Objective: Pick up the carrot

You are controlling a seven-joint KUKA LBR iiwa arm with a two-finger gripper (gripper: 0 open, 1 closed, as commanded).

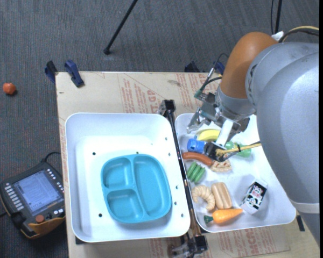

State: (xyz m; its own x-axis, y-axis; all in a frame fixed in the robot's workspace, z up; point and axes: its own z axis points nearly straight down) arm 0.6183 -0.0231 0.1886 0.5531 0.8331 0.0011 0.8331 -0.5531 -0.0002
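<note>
**Entry 1. Carrot** [227, 215]: an orange toy with a green stub at its left end. It lies almost left to right along the near edge of the right bin [238, 179]. On its far side, close by, a tan bun [222, 195] and a curled croissant [203, 195] sit side by side.

**Entry 2. Gripper** [200, 121]: hangs over the far part of the right bin, above the banana [207, 135] and well apart from the carrot. Whether it is apart or together cannot be told (the wrist hardware covers it from this angle). The grey arm [288, 117] fills the right of the scene.

**Entry 3. Other contents of the right bin:**
- A small blue toy [195, 145], just near of the banana.
- A red-brown sausage [196, 157], lying left to right.
- Green pea pods [195, 172] against the bin's left wall.
- A pale, frilled, cookie-like piece [222, 166].
- A green item [243, 152], partly hidden.
- A cow-patterned milk carton [254, 195], to the right of the bun.

**Entry 4. Left bin** [86, 144]: holds a blue divided plate [135, 188] with three compartments, towards its near side.

**Entry 5. Surroundings:**
- The bench top [124, 93] is brown board with red print.
- Blue clamps [72, 73] sit at its far left corner.
- On the carpet are a teach pendant [31, 196] at near left and a small orange-red ball [9, 88] at far left.
- A black tripod leg [124, 19] stands beyond the bench.
</note>
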